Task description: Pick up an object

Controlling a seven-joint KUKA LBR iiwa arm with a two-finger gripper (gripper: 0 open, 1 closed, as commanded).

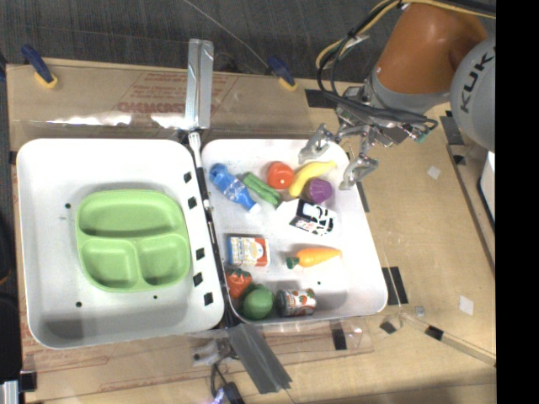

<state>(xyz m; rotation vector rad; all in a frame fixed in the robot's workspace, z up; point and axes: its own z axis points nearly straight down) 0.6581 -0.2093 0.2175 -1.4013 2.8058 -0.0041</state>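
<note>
My gripper (339, 159) hangs over the back right corner of the right bin (362, 263), fingers spread apart with nothing between them. Just below and left of it lie a yellow banana (310, 175), a purple ball (319, 190) and an orange-red ball (280, 175). Further left are a blue bottle (231, 185) and a green pepper (263, 190). A black-and-white carton (313, 219), a carrot (315, 257), a juice box (248, 251), a strawberry (239, 282), a green ball (258, 302) and a can (296, 302) lie toward the front.
The left bin (42, 225) holds a green divided tray (133, 239). A metal bar (199, 87) stands at the back between the bins. Blue clamps (39, 66) hold the cardboard at the rear. Cables loop above the wrist.
</note>
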